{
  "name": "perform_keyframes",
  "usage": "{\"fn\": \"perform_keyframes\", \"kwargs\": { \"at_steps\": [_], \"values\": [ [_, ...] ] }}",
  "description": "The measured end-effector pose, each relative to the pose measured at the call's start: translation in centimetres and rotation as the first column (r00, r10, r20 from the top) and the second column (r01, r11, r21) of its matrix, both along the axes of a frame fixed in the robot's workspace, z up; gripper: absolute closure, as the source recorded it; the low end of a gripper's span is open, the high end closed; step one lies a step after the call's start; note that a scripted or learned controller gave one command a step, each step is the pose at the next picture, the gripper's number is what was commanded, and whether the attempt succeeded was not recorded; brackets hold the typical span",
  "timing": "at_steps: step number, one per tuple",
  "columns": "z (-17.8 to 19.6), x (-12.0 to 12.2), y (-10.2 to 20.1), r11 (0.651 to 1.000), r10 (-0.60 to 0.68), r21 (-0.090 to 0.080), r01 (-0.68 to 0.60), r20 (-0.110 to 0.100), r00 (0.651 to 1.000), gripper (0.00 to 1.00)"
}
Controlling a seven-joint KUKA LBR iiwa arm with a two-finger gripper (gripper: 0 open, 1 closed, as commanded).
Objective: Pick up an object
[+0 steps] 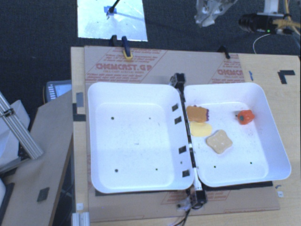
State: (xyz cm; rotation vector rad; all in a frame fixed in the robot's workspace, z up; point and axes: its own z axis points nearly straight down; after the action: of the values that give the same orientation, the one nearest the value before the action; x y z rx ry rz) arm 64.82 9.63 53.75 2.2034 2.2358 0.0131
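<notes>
On a pale wooden bench [141,62] seen from above at a slant, two shallow white bins sit side by side, their inner edges touching along a row of small black clips. Inside the right bin [263,166] lie four small toy food items. A brown sandwich-like piece with a purple edge [197,113] rests against the bin's left wall. Just below it, touching it, lies a flat pale yellow slice [201,129]. Just beside that slice, toward the near right, sits a tan toast-shaped piece [219,141]. An orange-red toy vegetable [244,117] lies apart from the others, near the bin's right side. The left bin [94,173] shows a bare white floor with a few small dark dots.

Up at the top edge of the view, beyond the bench and over dark floor, hangs the robot's gripper [210,8], a pale grey shape well apart from both bins. Whether it is parted or closed cannot be told from this view. A shiny square metal plate [94,18] lies on the floor at top left.
</notes>
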Motion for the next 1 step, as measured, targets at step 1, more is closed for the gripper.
{"fn": "perform_keyframes", "kwargs": {
  "at_steps": [1],
  "values": [
    [-0.3,1.93,6.77,1.0,-0.004,-0.002,0.004,-0.005,1.0,1.0]
  ]
}}
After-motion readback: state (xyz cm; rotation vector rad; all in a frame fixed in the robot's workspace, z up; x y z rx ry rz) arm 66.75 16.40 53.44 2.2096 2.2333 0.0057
